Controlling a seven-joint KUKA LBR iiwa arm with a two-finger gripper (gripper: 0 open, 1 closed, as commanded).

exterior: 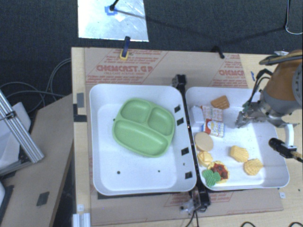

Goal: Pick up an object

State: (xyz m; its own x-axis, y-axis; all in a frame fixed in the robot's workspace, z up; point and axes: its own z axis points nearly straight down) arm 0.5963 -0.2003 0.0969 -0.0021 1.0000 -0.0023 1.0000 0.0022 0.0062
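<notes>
**Tool poised above the right bin, nothing yet picked**

While the grey arm with its orange band reaches in from the right, the tool hangs low over the shallow white right-hand bin, its tip above bare floor between the items; whether it is open or closed cannot be told at this size, and nothing can be seen in its grip. Candidate objects lie in that bin: a red-and-white printed packet just left of the tool, a tan ridged wedge above it, a pale round disc, two yellow ridged chips nearer the front wall, and a green-and-red clump at the front left corner. The shallow white left-hand bin holds a green plastic divided plate. Both bins rest on the table.

Likely risk: descending from this position, the tool would meet bare bin floor and close on nothing, since the nearest piece, the packet, lies to one side. A flat packet or thin chip may also slide away rather than seat.
</notes>
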